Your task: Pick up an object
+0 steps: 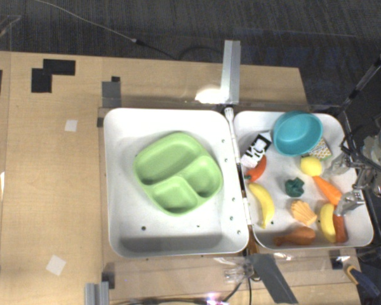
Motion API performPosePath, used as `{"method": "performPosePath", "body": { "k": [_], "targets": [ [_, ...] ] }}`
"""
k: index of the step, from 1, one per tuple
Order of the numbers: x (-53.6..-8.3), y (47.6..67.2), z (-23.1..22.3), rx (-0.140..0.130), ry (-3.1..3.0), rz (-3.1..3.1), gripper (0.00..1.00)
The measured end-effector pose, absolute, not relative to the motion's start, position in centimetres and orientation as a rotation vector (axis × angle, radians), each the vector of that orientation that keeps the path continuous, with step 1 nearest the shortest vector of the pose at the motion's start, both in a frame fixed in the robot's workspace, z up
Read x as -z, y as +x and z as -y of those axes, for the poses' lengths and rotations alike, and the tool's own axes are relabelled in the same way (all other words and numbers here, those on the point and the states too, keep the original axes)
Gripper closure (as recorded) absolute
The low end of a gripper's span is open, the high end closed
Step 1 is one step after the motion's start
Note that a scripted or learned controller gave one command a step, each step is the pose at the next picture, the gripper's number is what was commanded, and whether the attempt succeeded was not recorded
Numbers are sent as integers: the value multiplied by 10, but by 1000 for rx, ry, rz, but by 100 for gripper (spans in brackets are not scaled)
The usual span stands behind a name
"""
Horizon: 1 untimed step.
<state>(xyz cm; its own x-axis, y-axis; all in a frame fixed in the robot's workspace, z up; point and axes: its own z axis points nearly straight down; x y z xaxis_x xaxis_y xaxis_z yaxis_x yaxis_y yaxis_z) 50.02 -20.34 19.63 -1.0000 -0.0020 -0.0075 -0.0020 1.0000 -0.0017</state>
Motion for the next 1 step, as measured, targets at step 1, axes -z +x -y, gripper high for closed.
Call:
{"method": "performPosePath", "body": {
  "k": [1],
  "targets": [
    [-90, 505, 204, 11, -635, -3062, 0]
  ]
}}
